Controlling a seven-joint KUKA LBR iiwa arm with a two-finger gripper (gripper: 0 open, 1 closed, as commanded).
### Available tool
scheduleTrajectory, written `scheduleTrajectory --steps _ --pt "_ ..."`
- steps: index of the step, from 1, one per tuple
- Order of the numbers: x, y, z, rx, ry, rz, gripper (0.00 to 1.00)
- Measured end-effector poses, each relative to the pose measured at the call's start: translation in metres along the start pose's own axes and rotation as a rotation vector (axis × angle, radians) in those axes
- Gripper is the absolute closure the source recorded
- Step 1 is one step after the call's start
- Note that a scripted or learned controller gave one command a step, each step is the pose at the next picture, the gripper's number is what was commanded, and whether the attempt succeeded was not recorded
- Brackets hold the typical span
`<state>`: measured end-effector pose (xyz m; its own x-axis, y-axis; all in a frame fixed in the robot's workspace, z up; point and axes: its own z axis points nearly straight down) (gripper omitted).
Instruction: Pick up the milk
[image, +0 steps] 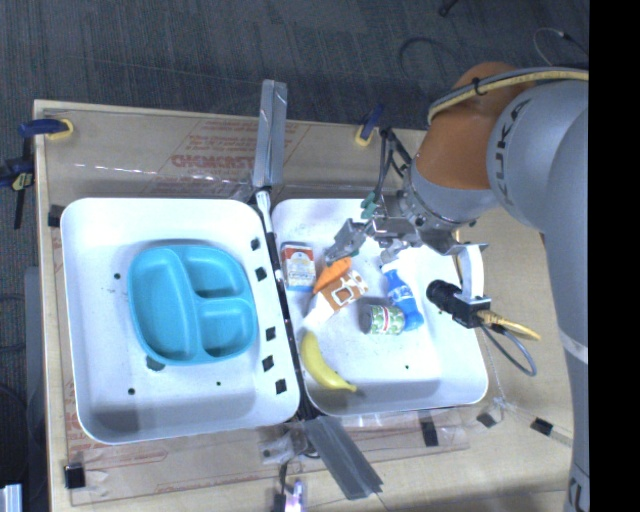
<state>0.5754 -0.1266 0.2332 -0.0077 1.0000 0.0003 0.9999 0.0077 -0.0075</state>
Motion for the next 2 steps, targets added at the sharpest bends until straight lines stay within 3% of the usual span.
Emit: scheduleTrajectory --steps 1,2 --pt "-0.041 0.023 -0.032 -0.003 0.0 -0.011 0.0" --pt "-0.027 0.017 0.135 -0.004 -0.001 -0.157 0.0"
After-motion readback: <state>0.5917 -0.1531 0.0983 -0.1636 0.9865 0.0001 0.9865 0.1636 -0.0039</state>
